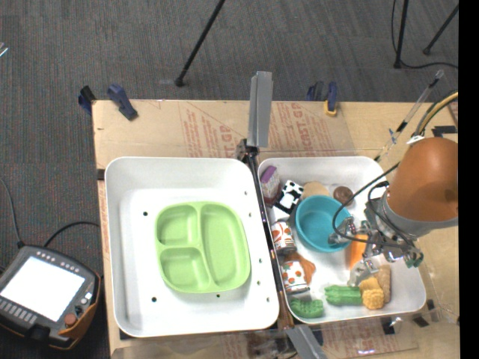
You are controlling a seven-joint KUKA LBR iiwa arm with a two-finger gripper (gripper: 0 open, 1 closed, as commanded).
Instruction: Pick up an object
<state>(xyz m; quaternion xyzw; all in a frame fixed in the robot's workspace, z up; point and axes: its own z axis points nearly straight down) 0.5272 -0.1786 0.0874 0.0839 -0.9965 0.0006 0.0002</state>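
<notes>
The blue bowl [320, 223] in the right bin [408, 305] serves as the landmark. The arm [423, 187], grey with an orange band, reaches in from the right of the bowl and hangs over the bin's right half. Its tool [368, 264] sits low, just right of and below the bowl, over an orange carrot-like piece [353, 253] that lies close against the bowl's lower right rim. The tool's lower end is a tangle of metal and cable against cluttered toys, so whether it is released or clenched cannot be told, and nothing can be seen held by it.

Below the tool, further from the bowl, lies a yellow corn cob [373, 297] beside a tan bread-like piece [385, 279], and left of those a green pickle-like toy [342, 295]. A second green toy [307, 307] lies near the bin's lower left corner. Left of the bowl stand a small can [282, 235] with a red and white label and, below it, an orange and white packet [297, 272]. Above and left of the bowl are a black and white patterned block [292, 194] and a purple item [269, 181]; just above the bowl's right rim sits a small brown round thing [343, 194].

Well left of the bowl, the left bin [127, 193] holds a green divided plate [202, 247]. Both bins rest on the cardboard-covered desk [172, 129].
</notes>
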